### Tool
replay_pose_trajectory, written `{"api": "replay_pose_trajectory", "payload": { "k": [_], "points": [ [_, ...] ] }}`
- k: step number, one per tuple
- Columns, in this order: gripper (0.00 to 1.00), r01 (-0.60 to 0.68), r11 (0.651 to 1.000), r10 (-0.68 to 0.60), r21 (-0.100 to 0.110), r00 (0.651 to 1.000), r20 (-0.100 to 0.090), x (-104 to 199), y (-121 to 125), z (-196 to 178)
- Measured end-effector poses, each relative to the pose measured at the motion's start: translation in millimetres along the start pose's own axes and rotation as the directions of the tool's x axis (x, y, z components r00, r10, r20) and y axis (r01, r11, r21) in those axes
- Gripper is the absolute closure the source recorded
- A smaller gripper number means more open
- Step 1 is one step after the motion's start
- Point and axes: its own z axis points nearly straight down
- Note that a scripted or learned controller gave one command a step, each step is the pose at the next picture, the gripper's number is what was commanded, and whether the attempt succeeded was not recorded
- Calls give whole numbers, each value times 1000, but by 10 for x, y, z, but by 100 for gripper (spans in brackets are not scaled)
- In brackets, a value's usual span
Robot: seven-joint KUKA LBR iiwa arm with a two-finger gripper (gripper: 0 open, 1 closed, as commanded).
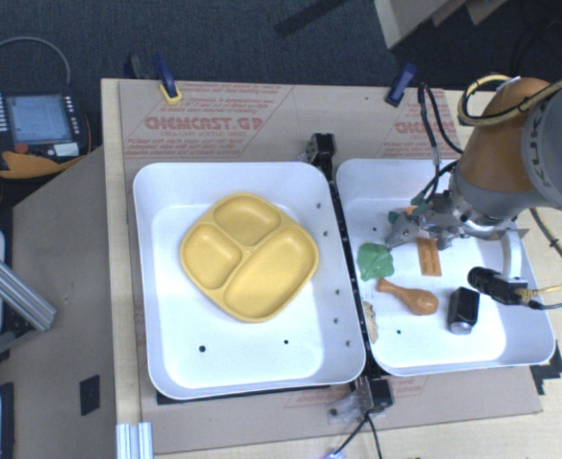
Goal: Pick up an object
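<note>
**binwatcher:** Looks like the approach step. The gripper is hanging low in the right bin, right above the orange block. Can't tell the finger state, the wrist's hiding it.

**pickfan:** Nothing's visibly held. I'm guessing it's needing a straight drop onto that block, dodging the green piece and drumstick.

Pale yellow divided plate in the white left bin, green leafy piece, orange-brown block, tan drumstick shape and black-and-silver object in the white right bin, grey arm with orange band at two o'clock.
</note>
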Motion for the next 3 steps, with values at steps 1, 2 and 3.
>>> {"api": "replay_pose_trajectory", "payload": {
  "k": [1, 2, 3],
  "points": [
    [0, 0, 1000, 0, -7, 1000, 1, -1, 16, 161],
    [100, 0, 1000, 1, -19, 1000, 9, -23, 39, 28],
    [100, 1, 1000, -1, -12, 1000, 3, -1, 35, -405]
  ]
}}
